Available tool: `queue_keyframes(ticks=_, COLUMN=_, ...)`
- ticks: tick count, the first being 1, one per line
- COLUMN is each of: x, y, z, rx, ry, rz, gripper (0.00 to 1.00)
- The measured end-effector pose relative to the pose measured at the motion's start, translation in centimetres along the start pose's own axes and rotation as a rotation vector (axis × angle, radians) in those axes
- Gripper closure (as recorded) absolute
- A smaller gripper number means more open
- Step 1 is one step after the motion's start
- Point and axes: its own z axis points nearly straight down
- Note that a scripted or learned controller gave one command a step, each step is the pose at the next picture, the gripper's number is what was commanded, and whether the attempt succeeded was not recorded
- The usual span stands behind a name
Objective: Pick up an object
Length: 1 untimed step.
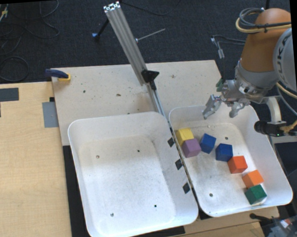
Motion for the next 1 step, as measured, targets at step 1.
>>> queue_keyframes(ticks=1, x=0.58, y=0.33, z=4.63, rx=0.000, ry=0.001, rz=-0.001, gripper=0.00)
